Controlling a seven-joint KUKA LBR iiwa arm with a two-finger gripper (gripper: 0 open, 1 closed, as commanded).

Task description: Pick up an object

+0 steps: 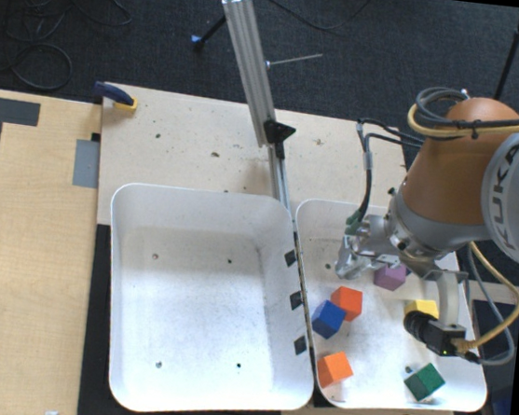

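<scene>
Probably the handiest object is the red cube [347, 301], lying in the right bin [380, 353] just below the gripper [359, 256] and touching, or nearly touching, the blue cube [327, 318] at its lower left. It looks like a small solid block: light, stiff, not fragile, with flat faces that should take a pinch well. I would grip it across the two faces that stand clear of the blue cube, since a jaw coming down on that side could land on both or push them apart.

An orange cube [335, 368] sits nearer the front rim, a purple cube [389, 276] lies partly under the wrist, and a green cube [424, 382] rests well apart in the front right corner. The gripper hovers low over the bin with nothing visibly in it; whether it is open or closed I cannot tell.

No cube shows a label. The arm [460, 180] carries lettering on its grey shell, cut off and not fully readable. The left bin [193, 288] bears only specks.
</scene>
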